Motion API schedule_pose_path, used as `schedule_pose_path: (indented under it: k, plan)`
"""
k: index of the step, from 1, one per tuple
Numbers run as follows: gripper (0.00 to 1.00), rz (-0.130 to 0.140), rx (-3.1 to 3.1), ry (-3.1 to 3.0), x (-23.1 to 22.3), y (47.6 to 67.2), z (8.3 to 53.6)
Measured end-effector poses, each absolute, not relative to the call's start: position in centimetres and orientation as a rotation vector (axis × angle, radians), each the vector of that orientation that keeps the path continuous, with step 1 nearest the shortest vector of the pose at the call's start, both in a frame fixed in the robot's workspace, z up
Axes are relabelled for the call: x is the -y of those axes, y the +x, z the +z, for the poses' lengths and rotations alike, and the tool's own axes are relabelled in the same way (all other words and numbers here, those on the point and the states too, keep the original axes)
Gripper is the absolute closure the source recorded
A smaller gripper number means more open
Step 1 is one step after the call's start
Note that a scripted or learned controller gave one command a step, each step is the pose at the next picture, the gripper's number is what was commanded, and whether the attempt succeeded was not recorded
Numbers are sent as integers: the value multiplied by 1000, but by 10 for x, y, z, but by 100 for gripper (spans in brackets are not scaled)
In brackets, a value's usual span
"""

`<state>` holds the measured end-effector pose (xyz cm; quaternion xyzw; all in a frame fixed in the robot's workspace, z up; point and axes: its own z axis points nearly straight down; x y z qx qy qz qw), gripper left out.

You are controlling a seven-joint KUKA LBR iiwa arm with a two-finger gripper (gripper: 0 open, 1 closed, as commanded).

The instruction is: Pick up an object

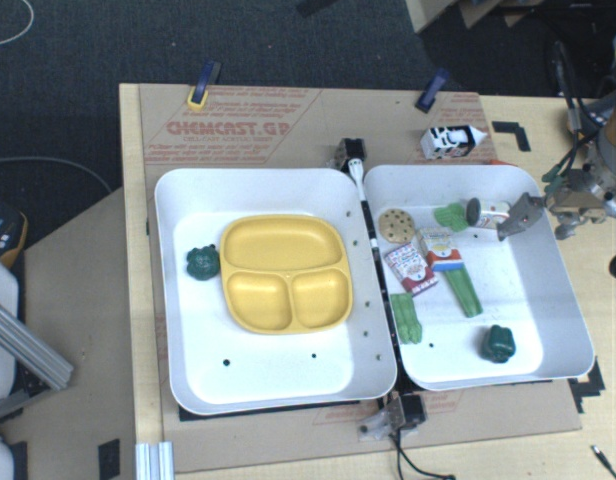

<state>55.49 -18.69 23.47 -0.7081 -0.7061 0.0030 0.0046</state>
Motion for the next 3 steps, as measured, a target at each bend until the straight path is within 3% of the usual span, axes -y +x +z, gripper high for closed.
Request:
schedule_pose_path:
  k: [1, 3]
  plan:
    - [0, 0, 2222, -2222, 187, 557, 241]
    - [0, 4, 2217, -2218, 188, 557, 133]
